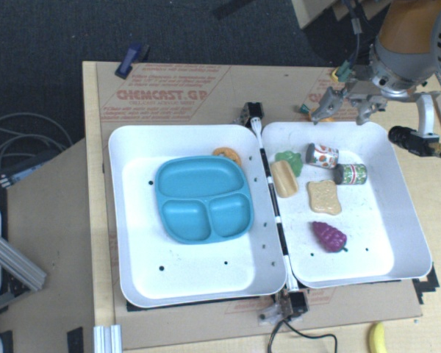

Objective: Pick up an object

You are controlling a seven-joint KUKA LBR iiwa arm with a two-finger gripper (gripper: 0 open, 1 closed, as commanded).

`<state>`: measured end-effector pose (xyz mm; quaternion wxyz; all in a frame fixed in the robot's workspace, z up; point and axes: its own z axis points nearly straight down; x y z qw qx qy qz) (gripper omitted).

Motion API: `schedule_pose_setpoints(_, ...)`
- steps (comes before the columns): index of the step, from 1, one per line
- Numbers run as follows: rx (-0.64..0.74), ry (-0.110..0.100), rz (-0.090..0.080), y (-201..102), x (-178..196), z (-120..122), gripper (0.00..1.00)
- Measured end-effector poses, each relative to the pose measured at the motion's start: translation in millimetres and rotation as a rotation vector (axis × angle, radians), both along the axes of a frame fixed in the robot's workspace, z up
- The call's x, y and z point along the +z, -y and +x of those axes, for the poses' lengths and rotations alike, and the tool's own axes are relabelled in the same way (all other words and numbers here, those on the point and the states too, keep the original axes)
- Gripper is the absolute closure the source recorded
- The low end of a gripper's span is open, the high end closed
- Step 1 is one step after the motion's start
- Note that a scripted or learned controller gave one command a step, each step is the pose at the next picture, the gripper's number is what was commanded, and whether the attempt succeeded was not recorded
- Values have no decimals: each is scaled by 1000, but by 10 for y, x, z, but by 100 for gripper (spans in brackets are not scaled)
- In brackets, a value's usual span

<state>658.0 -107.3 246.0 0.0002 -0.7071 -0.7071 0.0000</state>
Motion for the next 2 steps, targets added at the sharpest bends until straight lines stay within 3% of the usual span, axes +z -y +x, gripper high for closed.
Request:
schedule_pose_setpoints(1, -1, -2, 0, 185, -883, 79, 0)
schedule_pose_setpoints(2, -1, -3, 0, 430, -1495, 77, 0)
